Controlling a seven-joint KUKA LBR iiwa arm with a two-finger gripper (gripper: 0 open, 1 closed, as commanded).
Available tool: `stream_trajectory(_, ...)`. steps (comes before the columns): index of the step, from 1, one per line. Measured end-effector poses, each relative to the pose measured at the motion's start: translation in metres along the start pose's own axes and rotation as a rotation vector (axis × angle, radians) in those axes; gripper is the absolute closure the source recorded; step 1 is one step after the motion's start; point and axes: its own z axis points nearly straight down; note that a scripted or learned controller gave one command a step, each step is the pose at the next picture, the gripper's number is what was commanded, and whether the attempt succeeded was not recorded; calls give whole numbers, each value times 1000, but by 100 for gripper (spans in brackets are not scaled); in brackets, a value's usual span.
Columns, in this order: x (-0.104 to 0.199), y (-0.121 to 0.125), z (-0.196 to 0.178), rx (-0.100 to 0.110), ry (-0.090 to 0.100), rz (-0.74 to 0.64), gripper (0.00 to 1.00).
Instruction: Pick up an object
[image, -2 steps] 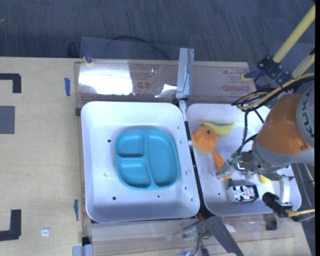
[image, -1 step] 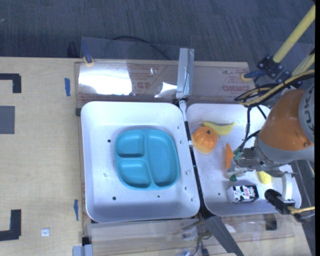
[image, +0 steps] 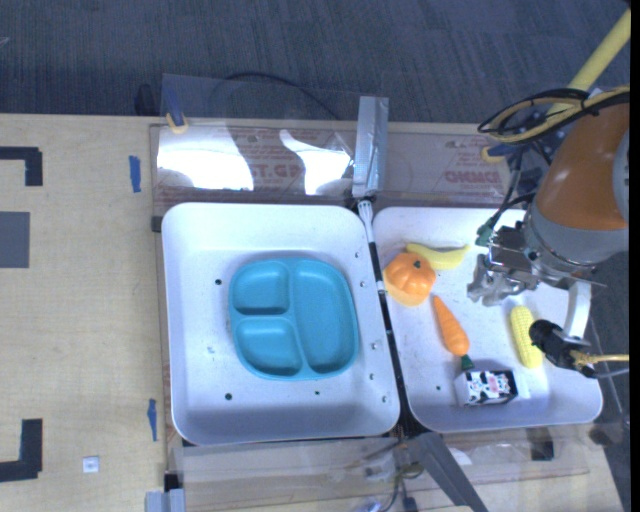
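Note:
The right bin (image: 560, 405) holds several toy foods. An orange pumpkin (image: 410, 279) lies at its upper left, with a yellow banana (image: 441, 255) just behind it. An orange carrot (image: 451, 326) lies slanted in the middle. A black-and-white carton (image: 487, 386) rests near the front edge. A yellow corn cob (image: 523, 335) lies to the right. My gripper (image: 494, 284) hangs over the bin's middle, between the banana and the corn cob, right of the carrot's top. I see nothing held in it.
The left bin (image: 190, 330) holds a blue divided plate (image: 295, 316). A divider (image: 380, 300) separates the two bins. The grey arm with its orange band (image: 585, 185) and cables covers the right bin's far right corner.

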Motion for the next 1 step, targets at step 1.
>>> stream_trajectory(1, -1, -1, 2, 4, -2, 1, 0)
